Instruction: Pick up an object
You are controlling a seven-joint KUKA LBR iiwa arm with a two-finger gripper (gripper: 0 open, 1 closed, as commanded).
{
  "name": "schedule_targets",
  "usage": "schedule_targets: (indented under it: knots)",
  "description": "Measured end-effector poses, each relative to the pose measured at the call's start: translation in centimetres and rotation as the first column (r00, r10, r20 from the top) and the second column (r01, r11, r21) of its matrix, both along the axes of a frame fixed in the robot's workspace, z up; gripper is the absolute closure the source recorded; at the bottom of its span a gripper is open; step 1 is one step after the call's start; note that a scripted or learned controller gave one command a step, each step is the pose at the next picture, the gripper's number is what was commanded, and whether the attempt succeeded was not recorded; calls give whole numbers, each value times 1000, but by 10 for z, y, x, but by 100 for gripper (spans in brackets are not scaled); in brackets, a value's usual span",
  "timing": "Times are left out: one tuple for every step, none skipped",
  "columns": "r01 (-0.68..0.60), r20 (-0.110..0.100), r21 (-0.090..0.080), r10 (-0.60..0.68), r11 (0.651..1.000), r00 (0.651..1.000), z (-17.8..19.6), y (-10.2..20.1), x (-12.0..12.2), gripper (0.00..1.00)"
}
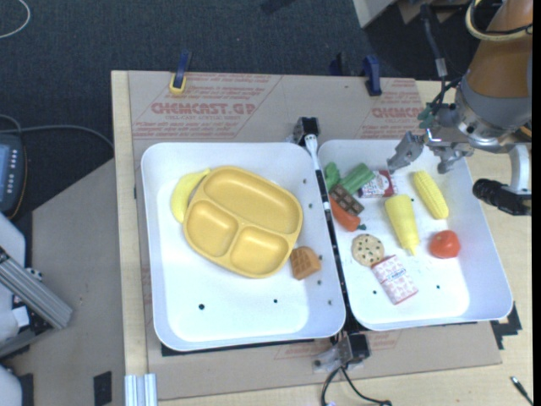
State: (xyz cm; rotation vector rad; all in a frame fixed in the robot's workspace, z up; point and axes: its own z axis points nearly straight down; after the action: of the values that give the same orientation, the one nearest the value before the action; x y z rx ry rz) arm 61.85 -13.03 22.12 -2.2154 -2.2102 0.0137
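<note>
Yellow corn cob (430,194) lies in the right bin (486,299), just below the gripper (429,152), whose fingers are spread and hold nothing. Toys crowd beside the cob; a descent slightly off could nudge it aside.

We see a bench (254,108) topped with printed brown board, bearing 2 shallow white bins: the left bin (161,227) and the right bin (486,260), touching at the middle.
</note>
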Motion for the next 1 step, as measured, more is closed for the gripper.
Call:
schedule_targets:
  knots:
    - [-3, 14, -2, 3, 1000, 1000, 8, 0, 3, 0]
